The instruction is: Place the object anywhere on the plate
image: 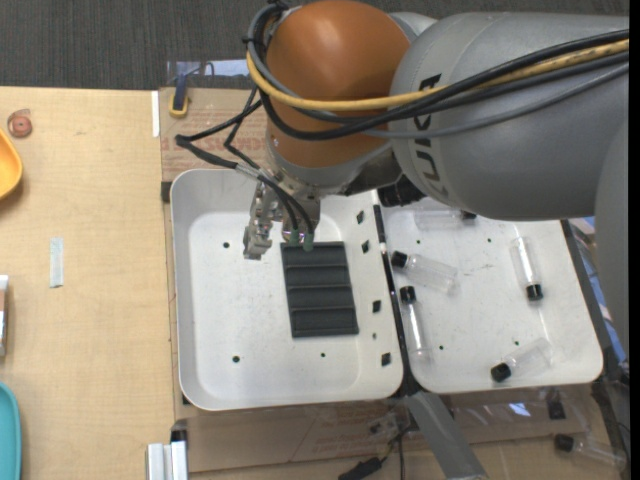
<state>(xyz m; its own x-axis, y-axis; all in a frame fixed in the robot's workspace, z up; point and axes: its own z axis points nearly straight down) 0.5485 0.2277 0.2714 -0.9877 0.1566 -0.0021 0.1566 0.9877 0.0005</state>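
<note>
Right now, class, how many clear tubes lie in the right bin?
4 tubes: one upper left, one along the left wall, one upper right, one lower right. The arm may hide more.

**Arm covers the bins' far ends; picture edges clip several things**

The arm (480, 98) hides much of the far rim of the left bin (200, 368) and the whole far end of the right bin (570, 363). The gripper (258, 243) is partly covered by the orange band (330, 68) and its cables, and it looks blurred. At the left edge an orange thing (6, 168) and, nearer, a teal thing (6, 438) are cut off, so what they are cannot be told. A reddish disc (18, 123) at the far left of the bench (90, 348) is too small to identify. So are the dark specks (235, 359) on the left bin's floor.
</note>
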